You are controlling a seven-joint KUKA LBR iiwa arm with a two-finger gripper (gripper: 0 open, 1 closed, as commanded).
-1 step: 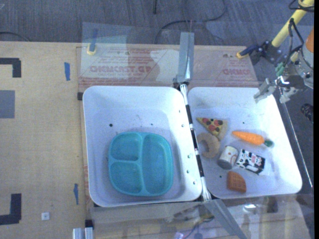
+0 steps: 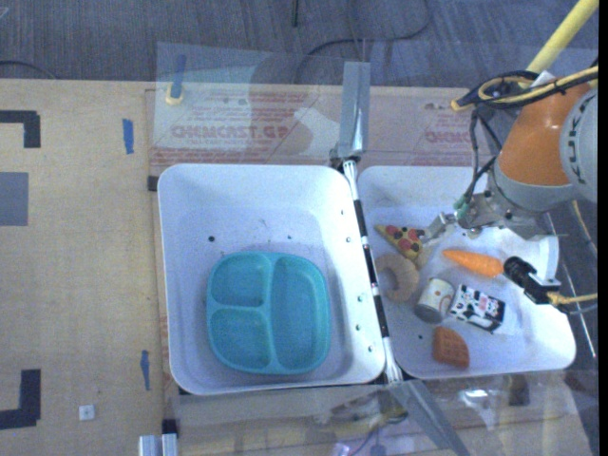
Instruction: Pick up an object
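Note:
The right bin [image 2: 418, 183] holds several small objects. A toy pizza slice [image 2: 404, 240] lies near its left wall, with a tan ring-shaped piece [image 2: 399, 278] just in front of it. A white cup [image 2: 436, 297] lies on its side beside a black-and-white packet [image 2: 478, 308]. An orange carrot [image 2: 473, 262] lies to the right, and an orange-brown waffle-like piece [image 2: 451, 348] sits near the front. My gripper [image 2: 458, 220] hangs over the back of this bin, just behind the carrot and right of the pizza slice. I see nothing held in it.
The left bin [image 2: 190, 207] holds a teal divided plate [image 2: 270, 312]. The grey arm with its orange band [image 2: 541, 155] reaches in from the upper right, trailing black and yellow cables. A metal divider [image 2: 366, 255] separates the bins.

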